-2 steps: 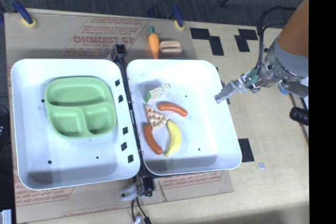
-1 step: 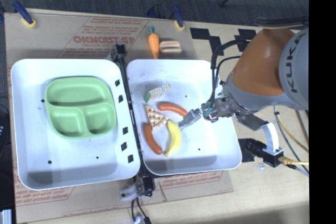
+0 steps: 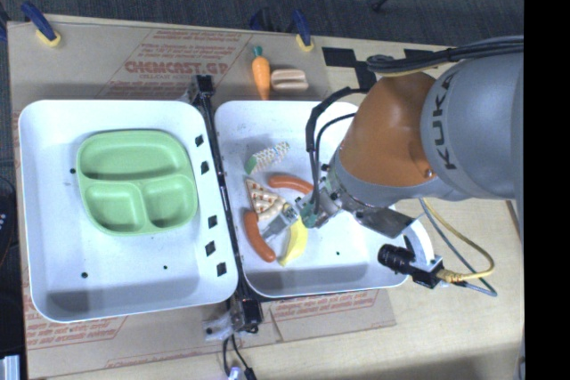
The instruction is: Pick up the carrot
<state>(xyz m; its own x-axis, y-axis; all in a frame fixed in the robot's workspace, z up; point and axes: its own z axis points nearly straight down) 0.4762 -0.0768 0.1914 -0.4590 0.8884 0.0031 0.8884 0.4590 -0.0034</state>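
green tray (image 3: 135, 178) in left bin (image 3: 40, 218), carrot (image 3: 260, 74) outside

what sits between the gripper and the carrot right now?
In the camera view, the gripper is low in the right bin; the carrot lies outside, past its far rim. Between them: a corn cob, then the rim.

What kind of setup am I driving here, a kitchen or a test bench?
Most likely a lab test bench: two white bins clamped onto cardboard, toy food such as the carrot, and the industrial arm's gripper over the right bin.
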